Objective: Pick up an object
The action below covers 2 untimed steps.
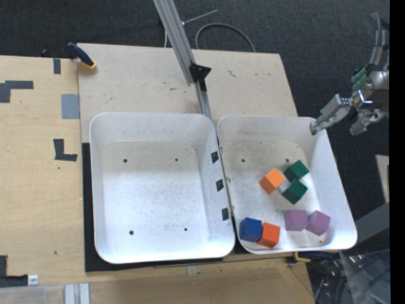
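The right bin [253, 135] holds several small cubes. An orange cube [273, 180] lies beside two green cubes [296, 170] [294, 191] in the middle. Two purple cubes [295, 220] [318, 222] lie near the front right. At the front left, a blue cube [251, 228] touches an orange-red cube [270, 234]. My gripper [336, 126] hangs over the bin's far right corner, well above and behind the cubes. Its fingers are spread open with nothing between them.
The left bin [101, 170] stands beside the right one, with black clips along the shared wall. A metal pole [177, 33] slants in from the top toward the bins' junction. A looped cable [221, 30] and a blue-yellow clamp [81, 55] lie at the back.
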Each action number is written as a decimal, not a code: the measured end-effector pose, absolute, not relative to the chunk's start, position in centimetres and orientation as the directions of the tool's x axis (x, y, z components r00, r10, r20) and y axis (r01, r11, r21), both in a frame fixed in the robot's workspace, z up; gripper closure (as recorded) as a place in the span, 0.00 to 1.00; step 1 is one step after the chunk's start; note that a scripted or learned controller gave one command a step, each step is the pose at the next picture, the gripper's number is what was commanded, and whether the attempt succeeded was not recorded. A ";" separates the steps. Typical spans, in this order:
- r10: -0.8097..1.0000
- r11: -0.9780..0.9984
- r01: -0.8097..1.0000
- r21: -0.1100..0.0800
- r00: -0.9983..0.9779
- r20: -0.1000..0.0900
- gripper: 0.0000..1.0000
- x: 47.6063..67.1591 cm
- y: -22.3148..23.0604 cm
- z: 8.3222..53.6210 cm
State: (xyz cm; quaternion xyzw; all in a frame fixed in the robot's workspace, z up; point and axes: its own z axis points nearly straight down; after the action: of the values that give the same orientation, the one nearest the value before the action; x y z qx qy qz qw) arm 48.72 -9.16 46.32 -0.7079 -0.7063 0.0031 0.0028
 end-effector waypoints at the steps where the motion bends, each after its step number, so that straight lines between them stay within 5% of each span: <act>1: 1.000 0.005 1.000 0.007 -0.005 0.000 0.00 49.3 -5.1 53.0; 2: 1.000 0.000 1.000 0.002 0.000 -0.001 0.00 49.7 -6.8 54.3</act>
State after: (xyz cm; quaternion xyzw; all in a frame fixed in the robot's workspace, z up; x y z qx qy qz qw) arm 49.75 -6.84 54.33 -0.7070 -0.7072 -0.0003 -0.0009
